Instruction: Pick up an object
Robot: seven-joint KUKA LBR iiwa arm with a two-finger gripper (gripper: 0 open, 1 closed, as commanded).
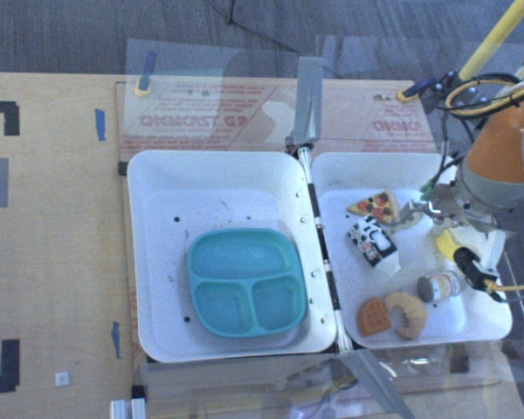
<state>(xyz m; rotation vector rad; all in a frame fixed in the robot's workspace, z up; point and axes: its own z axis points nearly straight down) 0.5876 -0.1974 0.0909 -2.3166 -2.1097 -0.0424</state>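
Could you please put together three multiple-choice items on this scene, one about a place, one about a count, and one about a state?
1. Where does the teal tray lie?
A. In the left bin
B. In the right bin
C. On the bench outside both bins

2. How many compartments does the teal tray have?
A. One
B. Three
C. Six

3. How does the teal tray sit?
A. Flat, open side up
B. Flipped upside down
C. Standing on its edge

Answers: 1 A, it rests inside the left bin. 2 B, one long section above two smaller ones. 3 A, its hollow compartments face the camera.
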